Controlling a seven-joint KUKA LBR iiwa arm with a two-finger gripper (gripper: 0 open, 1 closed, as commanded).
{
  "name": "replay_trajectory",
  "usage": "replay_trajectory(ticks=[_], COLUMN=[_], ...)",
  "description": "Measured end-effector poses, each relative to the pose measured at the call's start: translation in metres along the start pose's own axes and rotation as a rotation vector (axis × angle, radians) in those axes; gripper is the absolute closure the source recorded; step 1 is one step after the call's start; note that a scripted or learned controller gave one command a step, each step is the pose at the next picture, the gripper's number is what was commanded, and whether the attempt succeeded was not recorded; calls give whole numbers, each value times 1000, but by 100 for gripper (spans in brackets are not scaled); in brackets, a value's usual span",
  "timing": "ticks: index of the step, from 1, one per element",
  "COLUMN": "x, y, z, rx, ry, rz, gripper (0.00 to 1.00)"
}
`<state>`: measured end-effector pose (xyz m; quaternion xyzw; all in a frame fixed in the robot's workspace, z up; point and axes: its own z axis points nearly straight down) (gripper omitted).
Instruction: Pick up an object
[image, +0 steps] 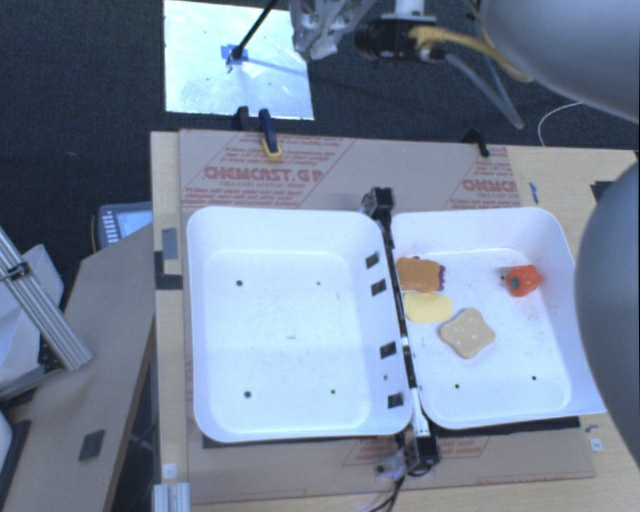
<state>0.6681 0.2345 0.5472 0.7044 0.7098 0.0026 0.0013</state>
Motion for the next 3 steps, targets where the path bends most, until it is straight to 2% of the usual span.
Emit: replay_trajectory(ticks=[1, 2, 3], x=[0, 0, 0], y=[0, 0, 0], z=[1, -11, -11], rx=[1, -2, -1], ry=[0, 1, 1], rz=[-1, -4, -4], gripper=[0, 100, 0])
